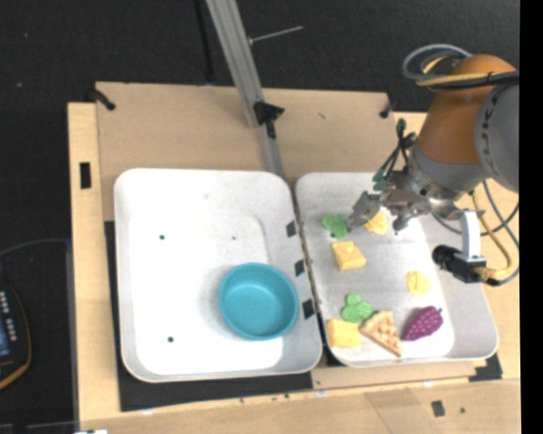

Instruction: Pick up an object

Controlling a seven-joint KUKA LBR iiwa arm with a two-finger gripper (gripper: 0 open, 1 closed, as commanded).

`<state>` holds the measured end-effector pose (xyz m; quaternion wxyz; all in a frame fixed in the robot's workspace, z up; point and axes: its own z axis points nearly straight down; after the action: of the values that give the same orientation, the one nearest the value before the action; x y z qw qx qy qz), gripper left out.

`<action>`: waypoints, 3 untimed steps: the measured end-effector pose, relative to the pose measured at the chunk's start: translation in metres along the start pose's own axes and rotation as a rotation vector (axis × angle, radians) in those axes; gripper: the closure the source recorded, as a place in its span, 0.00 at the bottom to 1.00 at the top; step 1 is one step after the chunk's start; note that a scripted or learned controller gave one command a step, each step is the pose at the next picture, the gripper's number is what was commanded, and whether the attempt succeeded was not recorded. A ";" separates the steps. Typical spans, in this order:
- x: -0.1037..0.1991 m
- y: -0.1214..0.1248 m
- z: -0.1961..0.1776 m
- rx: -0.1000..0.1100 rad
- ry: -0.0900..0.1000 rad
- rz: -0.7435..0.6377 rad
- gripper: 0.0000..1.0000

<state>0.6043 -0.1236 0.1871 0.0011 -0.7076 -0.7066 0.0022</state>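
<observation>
Hovering hand over a yellow piece, axis unclear.

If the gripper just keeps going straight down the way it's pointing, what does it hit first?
Probably the small yellow piece lying right under the gripper, at the far end of the right bin. The green piece sits just to its left. Depth is hard to judge from this slanted view.

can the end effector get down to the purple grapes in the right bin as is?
Probably yes. The purple grapes lie uncovered near the right bin's front corner, apart from the pizza slice. The end effector hangs over the same bin's far end, nothing standing between.
</observation>
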 end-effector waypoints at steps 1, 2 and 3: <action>0.007 -0.008 0.055 0.000 0.001 0.001 0.00; 0.005 -0.008 0.088 -0.002 0.000 0.002 0.00; 0.005 -0.006 0.075 -0.009 0.001 0.008 1.00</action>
<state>0.5975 -0.1189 0.1122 -0.0017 -0.7105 -0.7037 -0.0012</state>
